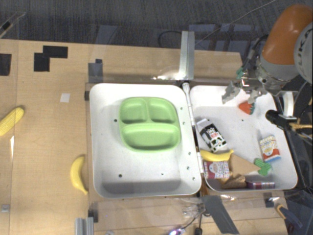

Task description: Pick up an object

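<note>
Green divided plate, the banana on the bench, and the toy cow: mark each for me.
Green divided plate [148,123]: camera view, on the ridge between its compartments.
Banana on the bench [77,173]: camera view, mid-curve of the peel.
Toy cow [213,136]: camera view, on its spotted body.

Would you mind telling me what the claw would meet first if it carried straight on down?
Probably the bare floor of the right bin below the claw; an orange object lies just beside, though depth is unclear.
</note>
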`<state>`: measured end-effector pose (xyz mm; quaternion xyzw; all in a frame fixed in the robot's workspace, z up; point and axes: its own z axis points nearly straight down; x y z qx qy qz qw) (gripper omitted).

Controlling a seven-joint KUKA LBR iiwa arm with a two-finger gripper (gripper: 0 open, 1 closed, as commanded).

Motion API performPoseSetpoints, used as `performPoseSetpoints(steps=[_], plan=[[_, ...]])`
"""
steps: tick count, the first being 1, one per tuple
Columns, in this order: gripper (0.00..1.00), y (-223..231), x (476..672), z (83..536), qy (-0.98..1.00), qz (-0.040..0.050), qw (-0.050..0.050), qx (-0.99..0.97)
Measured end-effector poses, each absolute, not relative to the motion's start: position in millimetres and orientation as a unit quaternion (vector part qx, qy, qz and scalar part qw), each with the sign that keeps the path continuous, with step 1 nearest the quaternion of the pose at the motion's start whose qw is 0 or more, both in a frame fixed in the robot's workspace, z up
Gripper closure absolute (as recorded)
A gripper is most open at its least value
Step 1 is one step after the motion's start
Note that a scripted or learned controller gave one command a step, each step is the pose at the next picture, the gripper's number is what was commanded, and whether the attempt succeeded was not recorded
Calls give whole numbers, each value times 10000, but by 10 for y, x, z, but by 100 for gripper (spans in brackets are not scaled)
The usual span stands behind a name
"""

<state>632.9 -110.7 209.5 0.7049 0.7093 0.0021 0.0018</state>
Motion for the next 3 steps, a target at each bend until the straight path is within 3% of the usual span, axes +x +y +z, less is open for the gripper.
performPoseSetpoints(steps=[1,2,3], plan=[[0,-986,5492,1160,6727,128,126,7397],[0,-947,5439,1110,6726,205,234,7394],[0,-935,5540,1106,7031,166,225,7105]])
